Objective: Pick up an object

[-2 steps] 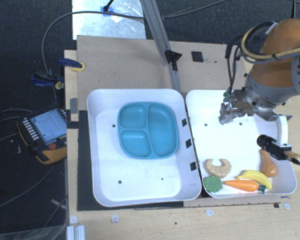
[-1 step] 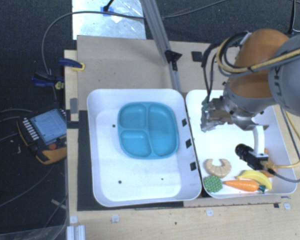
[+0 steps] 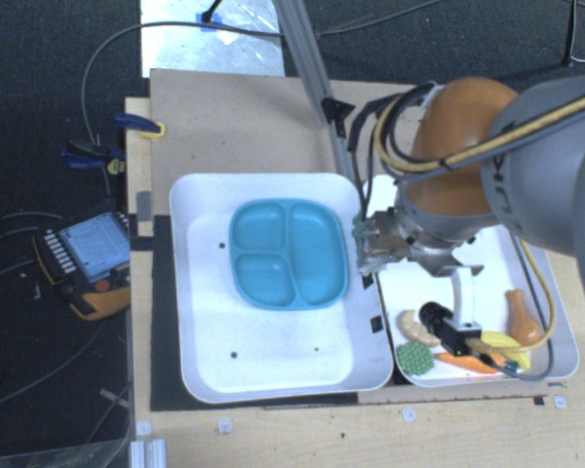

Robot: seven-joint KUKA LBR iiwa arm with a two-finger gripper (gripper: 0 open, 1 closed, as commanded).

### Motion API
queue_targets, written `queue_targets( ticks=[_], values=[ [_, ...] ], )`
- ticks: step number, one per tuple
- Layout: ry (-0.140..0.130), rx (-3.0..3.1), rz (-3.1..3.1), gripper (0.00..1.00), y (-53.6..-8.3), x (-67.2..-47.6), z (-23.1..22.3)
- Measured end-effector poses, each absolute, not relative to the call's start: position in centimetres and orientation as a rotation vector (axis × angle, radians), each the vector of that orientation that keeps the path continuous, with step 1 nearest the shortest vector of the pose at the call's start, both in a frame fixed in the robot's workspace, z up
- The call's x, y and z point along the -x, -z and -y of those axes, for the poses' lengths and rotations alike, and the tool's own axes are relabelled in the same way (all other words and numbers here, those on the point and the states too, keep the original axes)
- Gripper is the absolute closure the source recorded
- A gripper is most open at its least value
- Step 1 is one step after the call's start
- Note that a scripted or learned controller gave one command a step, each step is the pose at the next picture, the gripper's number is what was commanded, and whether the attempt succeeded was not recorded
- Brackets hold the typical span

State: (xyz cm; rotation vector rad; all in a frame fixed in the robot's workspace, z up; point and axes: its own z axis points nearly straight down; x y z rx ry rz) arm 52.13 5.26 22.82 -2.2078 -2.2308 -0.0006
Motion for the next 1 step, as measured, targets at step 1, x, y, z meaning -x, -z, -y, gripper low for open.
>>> queue_targets(
  ticks=[1],
  values=[
    [0.005,2.208,2.234,1.0,-23.69,-51.11,-10.76]
  ],
)
